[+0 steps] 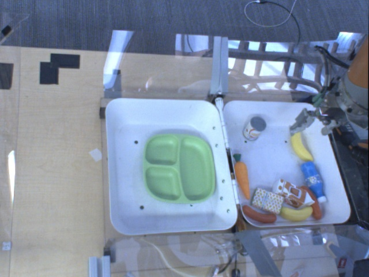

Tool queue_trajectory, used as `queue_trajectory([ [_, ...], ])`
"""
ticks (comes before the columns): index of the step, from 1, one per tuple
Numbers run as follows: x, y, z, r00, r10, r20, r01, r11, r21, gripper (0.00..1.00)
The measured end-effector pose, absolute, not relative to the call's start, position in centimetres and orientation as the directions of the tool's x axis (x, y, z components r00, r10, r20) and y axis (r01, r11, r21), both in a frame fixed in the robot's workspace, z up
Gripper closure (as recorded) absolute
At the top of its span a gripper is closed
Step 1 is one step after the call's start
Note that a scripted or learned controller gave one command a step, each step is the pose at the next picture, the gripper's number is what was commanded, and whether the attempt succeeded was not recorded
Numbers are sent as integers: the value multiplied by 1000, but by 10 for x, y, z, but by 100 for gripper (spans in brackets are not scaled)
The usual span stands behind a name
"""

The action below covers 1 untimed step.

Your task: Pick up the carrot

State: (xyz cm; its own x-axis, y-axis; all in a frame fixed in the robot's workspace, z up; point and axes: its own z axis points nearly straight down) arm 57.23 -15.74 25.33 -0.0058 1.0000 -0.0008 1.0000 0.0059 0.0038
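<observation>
One carrot [243, 179] lies against the right bin's [271, 111] left wall, mid frame. Gripper [313, 118] hovers upper right, fingers spread, grasping nothing.

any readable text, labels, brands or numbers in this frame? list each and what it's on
No text can be read in this view.
Can: printed label, too blurred to read.
Blue bottle: label too small to read.
Two small printed cartons: patterns show, no legible words.
Black blocks on the bench: plain shapes, not letters.
Carrot, bananas, green tray: no markings.
</observation>
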Motion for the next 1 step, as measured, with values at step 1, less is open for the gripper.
queue_trajectory([
  [1,539,-83,183,351,937,1,937,-351,1,0],
])
